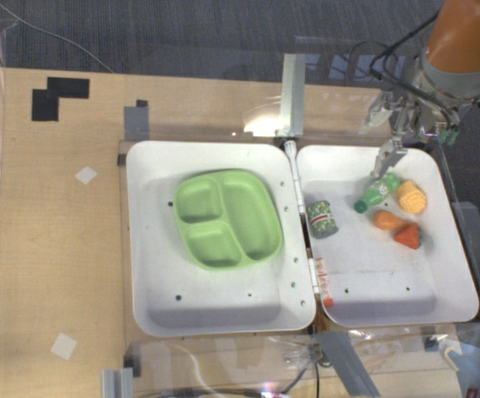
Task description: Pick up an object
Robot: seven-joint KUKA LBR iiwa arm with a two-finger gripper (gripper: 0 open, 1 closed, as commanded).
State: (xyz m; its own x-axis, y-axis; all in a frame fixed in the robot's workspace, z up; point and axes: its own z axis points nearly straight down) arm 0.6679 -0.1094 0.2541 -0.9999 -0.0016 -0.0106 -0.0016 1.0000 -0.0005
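We see two white bins side by side on the bench: the left bin (pixel 152 305) carries a green tray (pixel 225 218) with three compartments, and the right bin (pixel 389 293) carries the loose items, which we take as the pool to pick from. A small can (pixel 322 219) lies on its side near the divider, apart from the rest. Toward the far right corner sits a tight cluster: a green bottle (pixel 375 195) lying tilted, a yellow corn piece (pixel 412 197) just beside its upper end, an orange piece (pixel 387 219) just below, and a red piece (pixel 408 237) touching or almost touching the orange one. The arm reaches in from the right with its orange band high in the corner, and the claw (pixel 386 161) hangs over the far part of the right bin, its tip just above the upper end of the bottle. We judge that the bottle is the intended target, since the claw lines up with it and with nothing else. We cannot tell whether the claw is apart or together; from this slant it reads as one narrow shape. Nothing shows between its tips, so we do not count anything as held. Whether it touches the bottle is unclear. The crowding of corn and orange piece could make a clean grasp awkward.
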